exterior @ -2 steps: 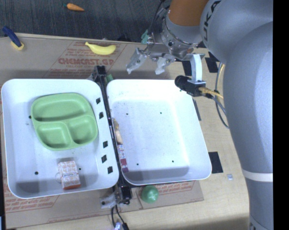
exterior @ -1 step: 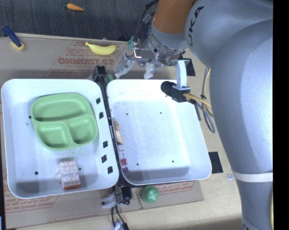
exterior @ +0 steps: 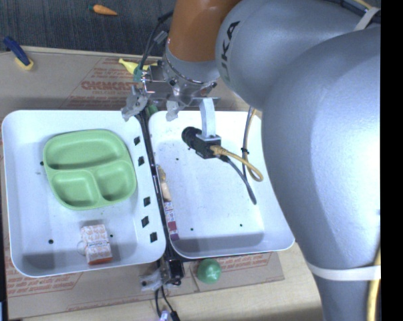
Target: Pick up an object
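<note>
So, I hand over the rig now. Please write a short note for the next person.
Gripper: over the far end of the wall between the bins, no object seen in it.
Left bin: green tray, small packet.
Right bin: small tan piece by its left wall.
Green ball: outside the bins, near edge.
Done: nothing picked.
Left: grasp and lift one object.

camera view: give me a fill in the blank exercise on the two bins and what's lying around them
1. The green tray lies in the bin on the view's ____.
2. The green tray is divided into ____ compartments.
3. The green ball rests ____ both bins, on the cardboard.
4. The small carton shares its bin with the ____.

Missing words: left; three; outside; tray
</note>
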`<state>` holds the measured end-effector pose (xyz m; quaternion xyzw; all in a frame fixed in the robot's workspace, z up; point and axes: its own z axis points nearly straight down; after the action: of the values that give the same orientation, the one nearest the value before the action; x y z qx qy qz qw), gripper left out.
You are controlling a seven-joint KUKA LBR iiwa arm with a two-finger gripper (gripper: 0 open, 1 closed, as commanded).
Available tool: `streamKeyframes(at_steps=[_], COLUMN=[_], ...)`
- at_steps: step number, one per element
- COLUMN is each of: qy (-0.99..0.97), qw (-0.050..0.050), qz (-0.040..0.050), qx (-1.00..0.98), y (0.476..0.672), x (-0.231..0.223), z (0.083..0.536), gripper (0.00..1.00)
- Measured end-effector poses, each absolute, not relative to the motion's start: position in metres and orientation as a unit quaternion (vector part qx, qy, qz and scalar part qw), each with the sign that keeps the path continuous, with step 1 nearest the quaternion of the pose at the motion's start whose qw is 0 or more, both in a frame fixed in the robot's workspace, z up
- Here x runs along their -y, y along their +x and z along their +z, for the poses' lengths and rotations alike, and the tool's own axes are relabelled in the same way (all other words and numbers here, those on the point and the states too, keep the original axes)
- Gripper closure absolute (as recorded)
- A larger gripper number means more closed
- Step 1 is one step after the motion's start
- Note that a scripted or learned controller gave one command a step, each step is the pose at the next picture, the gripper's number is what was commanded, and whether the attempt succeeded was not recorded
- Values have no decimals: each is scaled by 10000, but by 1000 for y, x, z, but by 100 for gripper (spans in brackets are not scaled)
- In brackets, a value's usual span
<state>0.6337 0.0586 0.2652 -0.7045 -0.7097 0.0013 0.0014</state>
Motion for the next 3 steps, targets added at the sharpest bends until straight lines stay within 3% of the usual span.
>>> streamKeyframes(at_steps=[1,2,3], qy=[-7053,-7047,-7046], qw=[14,3,14], qz=[25,3,21], qx=[7089,7095,7096], y=[596,632,638], x=[-62,-59,-88], z=[193,253,221], gripper=[0,0,0])
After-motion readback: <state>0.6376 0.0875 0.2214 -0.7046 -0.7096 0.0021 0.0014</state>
